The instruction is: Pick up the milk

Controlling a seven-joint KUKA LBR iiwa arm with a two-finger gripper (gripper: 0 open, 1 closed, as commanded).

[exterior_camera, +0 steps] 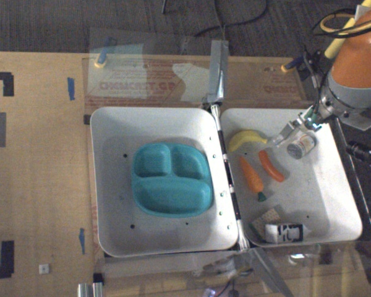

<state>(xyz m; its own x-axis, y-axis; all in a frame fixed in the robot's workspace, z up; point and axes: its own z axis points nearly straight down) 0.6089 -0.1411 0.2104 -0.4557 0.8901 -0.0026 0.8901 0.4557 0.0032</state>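
Gripper (295,136) is hovering over the right bin (340,190) far side beside the banana (246,140), grip state unclear, while milk (285,232) is lying at the near edge.

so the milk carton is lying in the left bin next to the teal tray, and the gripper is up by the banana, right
Not quite. The camera view shows the milk carton lying in the right bin, at its near edge, not in the left bin with the teal tray. The rest holds: the gripper is up by the banana.
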